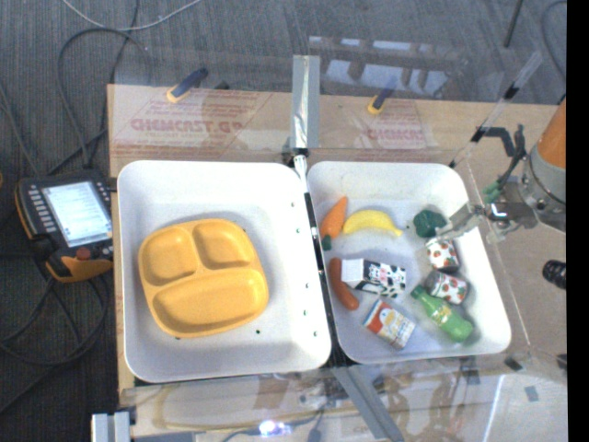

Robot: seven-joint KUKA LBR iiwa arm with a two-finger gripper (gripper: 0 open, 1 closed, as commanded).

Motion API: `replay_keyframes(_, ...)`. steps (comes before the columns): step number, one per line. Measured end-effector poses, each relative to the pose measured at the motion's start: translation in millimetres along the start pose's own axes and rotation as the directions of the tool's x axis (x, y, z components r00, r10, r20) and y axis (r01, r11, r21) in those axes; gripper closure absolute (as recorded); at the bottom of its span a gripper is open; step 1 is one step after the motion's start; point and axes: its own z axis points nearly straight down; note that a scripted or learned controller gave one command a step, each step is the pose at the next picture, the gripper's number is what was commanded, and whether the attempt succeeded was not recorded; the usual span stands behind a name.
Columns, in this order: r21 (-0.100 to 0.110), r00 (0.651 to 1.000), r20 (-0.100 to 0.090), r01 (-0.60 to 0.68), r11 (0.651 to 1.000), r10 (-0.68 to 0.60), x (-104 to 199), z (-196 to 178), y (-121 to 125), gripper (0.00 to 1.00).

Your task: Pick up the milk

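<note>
In right bin (405,178) middle, milk (385,275) (hemmed in), tool (463,217) grip state unclear, by right rim.

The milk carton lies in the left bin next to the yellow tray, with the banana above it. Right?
Not quite. The camera view shows the milk carton in the right bin, below the banana. The yellow tray sits alone in the left bin.

Bright, even overhead light; both white bins (221,362) near blown out, shadows soft and short. Glare streaks on clear panels (386,63) up top. Overall slightly soft, low-res.
</note>
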Motion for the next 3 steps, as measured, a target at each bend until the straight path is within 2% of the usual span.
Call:
replay_keyframes(1, 0.0, 0.999, 0.003, 0.04, 0.999, -0.04, -15.6, 10.7, 4.1, 0.0)
replay_keyframes(2, 0.001, 0.994, 0.0, 0.106, 0.994, -0.106, -20.5, 107.7, -16.7, 0.0)
replay_keyframes(3, -0.012, 0.987, -0.008, 0.159, 0.987, -0.159, -11.1, 152.8, 16.9, 0.0)
